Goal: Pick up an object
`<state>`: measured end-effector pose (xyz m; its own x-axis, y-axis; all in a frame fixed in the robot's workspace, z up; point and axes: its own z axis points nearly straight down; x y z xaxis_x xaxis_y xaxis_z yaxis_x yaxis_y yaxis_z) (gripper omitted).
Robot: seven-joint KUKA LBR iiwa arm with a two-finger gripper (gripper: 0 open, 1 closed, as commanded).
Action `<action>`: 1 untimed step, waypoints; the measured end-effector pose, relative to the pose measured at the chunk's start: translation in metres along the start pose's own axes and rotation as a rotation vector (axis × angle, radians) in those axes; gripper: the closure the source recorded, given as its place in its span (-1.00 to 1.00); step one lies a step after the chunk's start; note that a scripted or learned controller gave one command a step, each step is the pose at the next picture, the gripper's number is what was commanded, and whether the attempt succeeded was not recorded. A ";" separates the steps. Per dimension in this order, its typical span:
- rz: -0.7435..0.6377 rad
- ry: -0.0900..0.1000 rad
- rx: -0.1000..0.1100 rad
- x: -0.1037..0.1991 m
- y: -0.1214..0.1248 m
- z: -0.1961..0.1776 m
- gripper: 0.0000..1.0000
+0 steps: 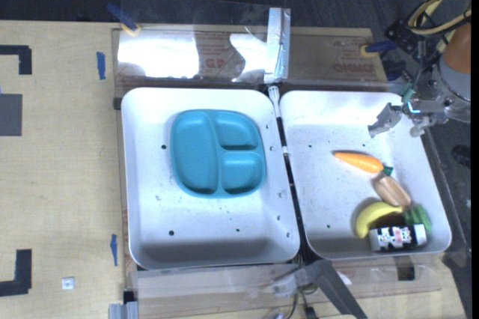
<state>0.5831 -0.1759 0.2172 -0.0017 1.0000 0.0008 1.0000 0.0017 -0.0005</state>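
In the right bin point(329, 228), an orange carrot point(358, 161) lies near the middle. A tan bread-like piece point(393, 191) sits just below and right of it. A yellow banana point(373, 217) and a dark can with a white label point(399, 237) rest in the front right corner, with a green item point(420, 217) beside them. My gripper point(398, 124) hangs over the bin's back right part, above and right of the carrot. It is open with nothing between its fingers.
A blue divided plate point(218, 153) lies in the left bin point(142, 228). A clear plastic panel point(198, 40) stands behind the left bin. Cables point(430, 7) hang at the upper right by the arm.
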 end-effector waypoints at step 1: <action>-0.171 -0.003 -0.006 -0.008 -0.017 0.128 -1.00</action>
<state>0.5664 -0.1841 0.0896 -0.1718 0.9851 -0.0022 0.9851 0.1718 0.0052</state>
